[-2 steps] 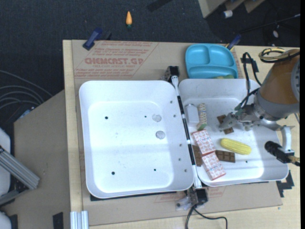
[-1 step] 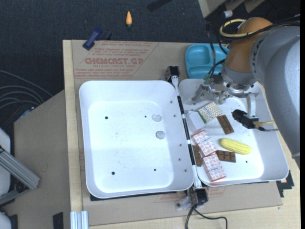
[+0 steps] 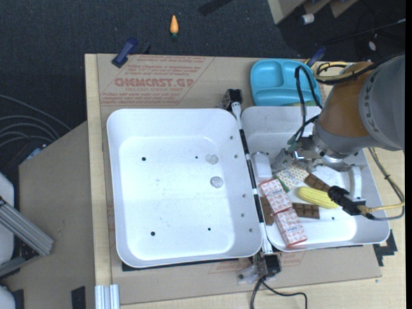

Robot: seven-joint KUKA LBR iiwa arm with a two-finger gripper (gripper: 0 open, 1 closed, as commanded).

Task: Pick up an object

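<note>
1. From your overhead camera, the desk point(image 3: 167, 76) of pale board carries two white bins above dark carpet point(image 3: 51, 31).
2. The pincer point(image 3: 297, 154) hangs over the right bin point(image 3: 335, 234); whether it is parted, you cannot tell.
3. A yellow corn cob point(image 3: 317, 197) lies there beside red-patterned boxes point(image 3: 281, 211).

Dark blue carpet floor point(image 3: 58, 37), pale wooden bench top point(image 3: 161, 76) with red lettering, grey cables point(image 3: 26, 127) at left

We view the bench point(image 3: 167, 76) from one fixed overhead camera, angled obliquely downward across both white bins point(image 3: 174, 185), arm point(image 3: 367, 108) entering right.
</note>
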